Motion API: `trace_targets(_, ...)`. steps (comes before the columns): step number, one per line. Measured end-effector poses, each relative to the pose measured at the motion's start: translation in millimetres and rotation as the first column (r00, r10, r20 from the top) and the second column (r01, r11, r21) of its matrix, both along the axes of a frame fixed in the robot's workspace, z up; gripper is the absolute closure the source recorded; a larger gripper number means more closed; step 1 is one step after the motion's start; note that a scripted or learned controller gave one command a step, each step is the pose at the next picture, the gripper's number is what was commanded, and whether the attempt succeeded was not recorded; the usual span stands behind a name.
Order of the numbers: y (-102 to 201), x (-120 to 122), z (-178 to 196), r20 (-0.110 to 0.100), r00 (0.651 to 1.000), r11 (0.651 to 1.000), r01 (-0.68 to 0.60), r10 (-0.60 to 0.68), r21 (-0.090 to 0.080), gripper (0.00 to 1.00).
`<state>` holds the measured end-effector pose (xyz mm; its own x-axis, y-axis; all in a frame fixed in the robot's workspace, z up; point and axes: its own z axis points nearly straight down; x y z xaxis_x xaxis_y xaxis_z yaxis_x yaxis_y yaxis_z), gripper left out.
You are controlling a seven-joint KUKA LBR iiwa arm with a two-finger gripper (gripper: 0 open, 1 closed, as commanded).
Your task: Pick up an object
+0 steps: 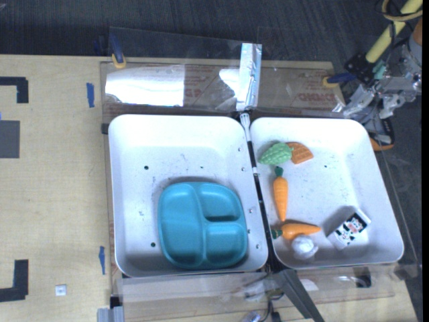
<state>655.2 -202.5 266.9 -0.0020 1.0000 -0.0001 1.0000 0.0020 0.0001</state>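
You have several small things to choose from in the right bin [375,180]. An orange toy carrot [280,196] lies lengthwise near that bin's left wall, its green top pointing up the view. Above it, a green leafy piece [275,153] touches an orange wedge-shaped piece [301,153]. Below the carrot, a second orange piece [299,230] lies crosswise, with a small whitish round object [303,247] just beside it at the bin's near edge. To the right of those sits a small white box with black markings [350,228], tilted.

The left bin [134,146] holds a teal divided tray [201,225] with three compartments, resting toward the near side.

Behind both bins on the counter [47,180] you see a clear plastic sheet [181,86] lying flat. The end effector [385,86] sits at the upper right, outside the bins, well apart from every object; you cannot tell how it is set.
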Motion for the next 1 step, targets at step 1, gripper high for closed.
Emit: trace_targets(1, 54.2, -3.5, -121.5, -0.004, 0.983, 0.983, -0.181, 0.181, 0.002, 0.00)
